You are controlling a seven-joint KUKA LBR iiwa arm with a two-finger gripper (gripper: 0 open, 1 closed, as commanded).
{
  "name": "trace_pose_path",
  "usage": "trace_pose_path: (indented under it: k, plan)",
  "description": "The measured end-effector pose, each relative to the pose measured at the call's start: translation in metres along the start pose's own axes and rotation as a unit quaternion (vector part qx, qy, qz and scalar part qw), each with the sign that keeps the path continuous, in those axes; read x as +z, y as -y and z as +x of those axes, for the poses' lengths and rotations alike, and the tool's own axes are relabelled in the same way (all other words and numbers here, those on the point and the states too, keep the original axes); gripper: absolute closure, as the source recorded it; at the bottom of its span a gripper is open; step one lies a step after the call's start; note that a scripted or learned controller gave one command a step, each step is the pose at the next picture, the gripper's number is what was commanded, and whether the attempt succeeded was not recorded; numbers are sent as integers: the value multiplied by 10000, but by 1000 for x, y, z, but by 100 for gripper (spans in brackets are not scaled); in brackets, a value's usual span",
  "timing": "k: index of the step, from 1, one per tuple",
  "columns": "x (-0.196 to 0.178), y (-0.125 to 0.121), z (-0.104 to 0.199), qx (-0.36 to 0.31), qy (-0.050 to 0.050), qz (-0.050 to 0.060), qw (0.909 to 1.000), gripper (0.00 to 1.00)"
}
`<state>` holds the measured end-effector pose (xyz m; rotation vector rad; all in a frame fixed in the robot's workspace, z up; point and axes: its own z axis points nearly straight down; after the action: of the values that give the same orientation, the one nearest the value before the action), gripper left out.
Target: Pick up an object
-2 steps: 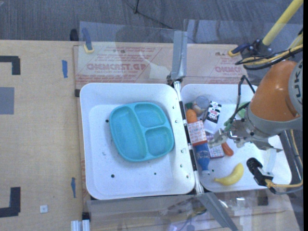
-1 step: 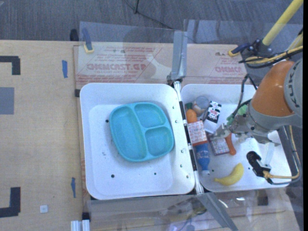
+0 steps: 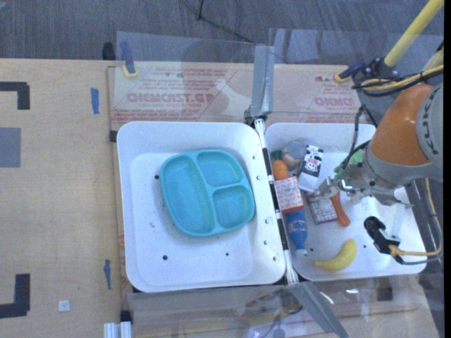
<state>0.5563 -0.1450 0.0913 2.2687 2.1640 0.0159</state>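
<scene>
My arm (image 3: pixel 412 129): grey housing, broad orange band above the wrist; black and yellow cables (image 3: pixel 380 79) along it; metallic end effector (image 3: pixel 343 185).

A single fixed camera is looking down from above the surface (image 3: pixel 56 189) at a slant, far enough back to be taking in both white bins side by side. The gripper (image 3: pixel 337 186) is sitting right of centre, with the left bin (image 3: pixel 134 143) lying well to its left and the right bin (image 3: pixel 366 270) beneath it.
</scene>
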Motion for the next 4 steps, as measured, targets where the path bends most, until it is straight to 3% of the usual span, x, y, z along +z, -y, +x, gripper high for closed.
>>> trace_pose_path:
  k: [1,2,3,4]
  plan:
    - [-29,-14,-10,-142,16,55,9999,0]
    - [-2,-11,-18,-248,-9,-6,9997,0]
    - [-12,-13,-21,-227,9,-51,9997,100]
    - [-129,21,28,-84,18,60,9999,100]
